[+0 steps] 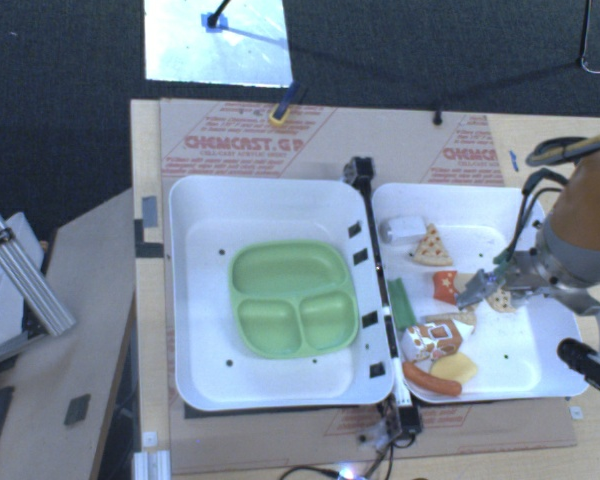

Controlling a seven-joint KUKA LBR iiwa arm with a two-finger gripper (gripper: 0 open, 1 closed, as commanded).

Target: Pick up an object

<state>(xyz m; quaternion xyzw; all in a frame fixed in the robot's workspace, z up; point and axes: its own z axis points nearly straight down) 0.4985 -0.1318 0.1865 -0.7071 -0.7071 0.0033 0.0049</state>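
My arm [580,218] comes in from the right over the right bin [520,368], where all the small toy food lies; the left bin [195,268] carries a green divided plate [290,298]. Nearest the front rim are a gingerbread house [435,338] and a sausage [430,380] with a yellow piece [458,367] touching it, then a green strip [399,302] along the left wall, a pizza slice [432,248] and a white block [404,229] further back. My pincer [477,290] hangs just beside the red piece [445,286] and the cookie [499,299]; whether it is open or closed I cannot tell, the tips blur together. I judge the red piece the likeliest target: light, stiff plastic, probably smooth and apt to skid on the white floor, so I would take it across its narrow sides, low and square
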